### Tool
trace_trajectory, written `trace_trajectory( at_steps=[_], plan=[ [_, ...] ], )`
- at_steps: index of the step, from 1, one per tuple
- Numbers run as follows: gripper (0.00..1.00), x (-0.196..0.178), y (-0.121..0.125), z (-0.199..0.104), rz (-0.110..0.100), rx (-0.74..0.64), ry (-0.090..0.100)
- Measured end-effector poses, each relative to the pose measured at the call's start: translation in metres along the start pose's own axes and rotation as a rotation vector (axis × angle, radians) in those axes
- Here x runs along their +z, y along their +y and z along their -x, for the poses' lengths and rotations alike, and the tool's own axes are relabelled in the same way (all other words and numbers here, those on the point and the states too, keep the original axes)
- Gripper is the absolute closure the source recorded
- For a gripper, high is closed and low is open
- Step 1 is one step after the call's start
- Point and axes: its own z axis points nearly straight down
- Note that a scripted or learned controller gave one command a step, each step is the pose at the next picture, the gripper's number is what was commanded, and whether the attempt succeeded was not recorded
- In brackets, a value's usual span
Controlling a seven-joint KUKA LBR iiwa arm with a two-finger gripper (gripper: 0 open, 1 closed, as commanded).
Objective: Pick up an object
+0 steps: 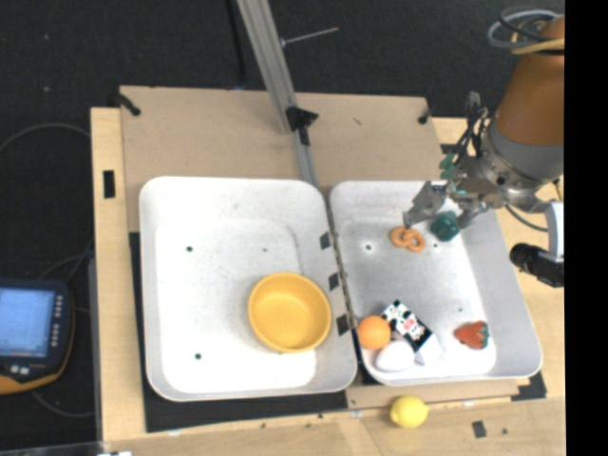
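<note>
gripper (439, 212) hovered over right bin (494, 255), above pretzel (410, 240) | finger state unclear | advice: centre over pretzel, descend straight

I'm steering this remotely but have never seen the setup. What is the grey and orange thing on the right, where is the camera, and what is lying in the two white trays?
That is the robot arm; its gripper hangs over the far part of the right bin. The single camera sits above the bench, looking down at a slant. A dark green object sits right at the gripper, but I cannot tell whether it is gripped. Beside it lies an orange pretzel-shaped piece. At the near edge: an orange ball, a white egg shape, a black-and-white patterned item and a red strawberry-like toy. The left bin holds a yellow bowl. A yellow lemon lies on the bench outside.
</note>
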Motion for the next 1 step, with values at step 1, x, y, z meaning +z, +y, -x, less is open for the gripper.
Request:
trace_trajectory(
  at_steps=[1],
  plan=[
    [0.0,-0.0001,0.0,0.0,0.0,0.001,0.0]
  ],
)
